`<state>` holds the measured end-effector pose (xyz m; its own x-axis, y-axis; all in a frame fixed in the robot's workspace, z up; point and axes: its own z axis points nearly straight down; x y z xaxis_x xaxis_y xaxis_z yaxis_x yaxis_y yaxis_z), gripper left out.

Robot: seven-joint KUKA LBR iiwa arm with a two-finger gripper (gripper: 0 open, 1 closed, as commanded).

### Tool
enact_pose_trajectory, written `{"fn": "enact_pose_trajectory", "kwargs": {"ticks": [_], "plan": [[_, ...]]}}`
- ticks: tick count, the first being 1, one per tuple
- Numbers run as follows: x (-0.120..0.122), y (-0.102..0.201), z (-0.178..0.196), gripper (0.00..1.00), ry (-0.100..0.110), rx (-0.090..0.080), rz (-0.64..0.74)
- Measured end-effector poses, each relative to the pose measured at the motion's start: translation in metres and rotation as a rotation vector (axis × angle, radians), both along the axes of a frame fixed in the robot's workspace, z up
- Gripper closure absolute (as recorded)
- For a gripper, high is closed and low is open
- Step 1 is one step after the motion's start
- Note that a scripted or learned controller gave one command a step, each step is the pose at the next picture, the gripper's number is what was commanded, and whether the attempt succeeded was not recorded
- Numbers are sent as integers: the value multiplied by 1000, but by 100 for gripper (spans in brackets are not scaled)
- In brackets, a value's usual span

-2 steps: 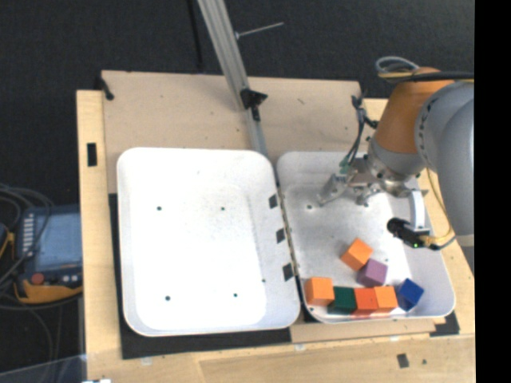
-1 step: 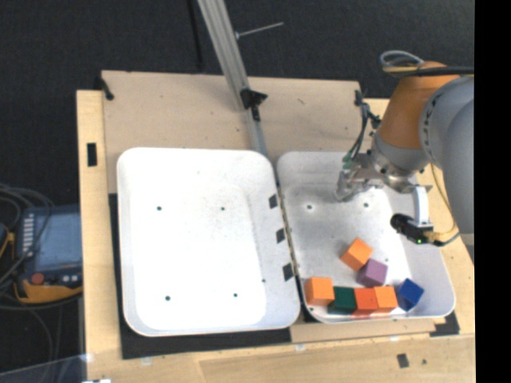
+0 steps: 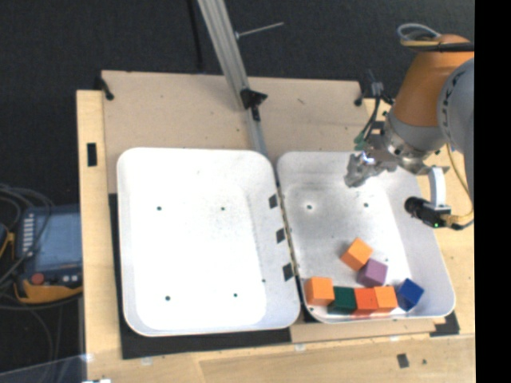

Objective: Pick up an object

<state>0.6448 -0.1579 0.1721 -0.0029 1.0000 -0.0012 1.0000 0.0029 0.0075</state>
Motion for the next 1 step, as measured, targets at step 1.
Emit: {"fn": "enact_pose_trajectory", "kwargs": {"ticks": [1], "plan": [[1, -2, 55, 100, 0, -1, 3]]}}
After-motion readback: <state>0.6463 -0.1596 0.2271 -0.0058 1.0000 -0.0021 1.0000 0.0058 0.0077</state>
